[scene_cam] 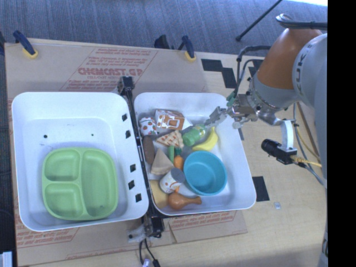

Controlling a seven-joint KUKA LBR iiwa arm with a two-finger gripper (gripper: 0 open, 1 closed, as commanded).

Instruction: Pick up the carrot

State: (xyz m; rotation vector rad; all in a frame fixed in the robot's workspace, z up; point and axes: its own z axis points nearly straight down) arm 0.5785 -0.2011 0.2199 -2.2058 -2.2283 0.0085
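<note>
The carrot [178, 162] is a small orange piece in the middle of the right bin [240, 149], wedged between a pizza slice [169, 139] and the blue bowl [204, 172]; it is partly covered by its neighbours. My gripper [214, 118] hangs low over the bin's far right part, just above a yellow banana [209, 142] and a green toy vegetable [193, 134]. It is up and to the right of the carrot, well apart from it. I see nothing held in it.
The right bin also holds a printed carton [168, 119], a chicken drumstick [183, 201] at the front and several other toy foods packed along its left side. A green divided plate [80, 183] lies in the left bin [33, 115].
</note>
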